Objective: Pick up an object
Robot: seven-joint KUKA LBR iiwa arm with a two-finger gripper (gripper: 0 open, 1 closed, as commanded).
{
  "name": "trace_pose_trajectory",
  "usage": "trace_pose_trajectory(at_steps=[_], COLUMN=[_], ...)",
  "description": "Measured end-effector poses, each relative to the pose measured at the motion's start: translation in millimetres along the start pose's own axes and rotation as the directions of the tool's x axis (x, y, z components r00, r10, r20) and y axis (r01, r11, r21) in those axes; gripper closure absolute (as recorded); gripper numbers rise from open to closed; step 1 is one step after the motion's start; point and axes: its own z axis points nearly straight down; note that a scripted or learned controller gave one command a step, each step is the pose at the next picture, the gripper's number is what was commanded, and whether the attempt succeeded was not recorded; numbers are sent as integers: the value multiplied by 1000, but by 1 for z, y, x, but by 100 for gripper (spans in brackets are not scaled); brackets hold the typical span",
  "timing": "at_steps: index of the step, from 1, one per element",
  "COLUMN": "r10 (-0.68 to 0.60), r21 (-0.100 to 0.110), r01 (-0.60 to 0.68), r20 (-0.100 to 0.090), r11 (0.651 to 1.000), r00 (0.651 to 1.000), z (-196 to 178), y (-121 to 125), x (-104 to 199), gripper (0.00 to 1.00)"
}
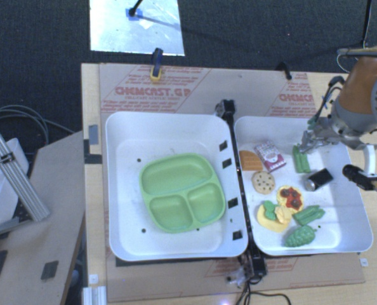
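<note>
The right bin point(353, 234) holds several toy food pieces. Among them are a green pickle point(301, 161), a wrapped candy packet point(269, 155), an orange wedge point(251, 161), a round cookie point(263, 182) and a black and silver cylinder point(318, 179). Nearer the front lie a yellow piece with red topping point(291, 197), a yellow and green piece point(273, 214), a green pea pod point(308, 215) and a leafy green piece point(301, 236). My gripper point(308, 142) hangs low at the bin's far right, right over the far end of the pickle. Nothing shows in its grasp.
A green divided plate point(182, 192) lies in the left bin point(122, 170). A black-clipped divider point(230, 164) runs between the two bins. The arm's grey wrist and orange band point(360, 88) reach in over the right bin's far right corner.
</note>
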Motion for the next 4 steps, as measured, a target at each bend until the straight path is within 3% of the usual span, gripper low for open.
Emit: trace_pose_trajectory(at_steps=[1,2,3,4], r10=[0,6,3,-7], r21=[1,0,3,4], r01=[0,-6,-3,7], r20=[0,-3,-4,-9], r11=[1000,1000,1000,1000], r00=[1000,1000,1000,1000], z=[1,20,10,-90], y=[0,-31,-30,-38], x=[0,16,16,88], gripper=[0,0,100,100])
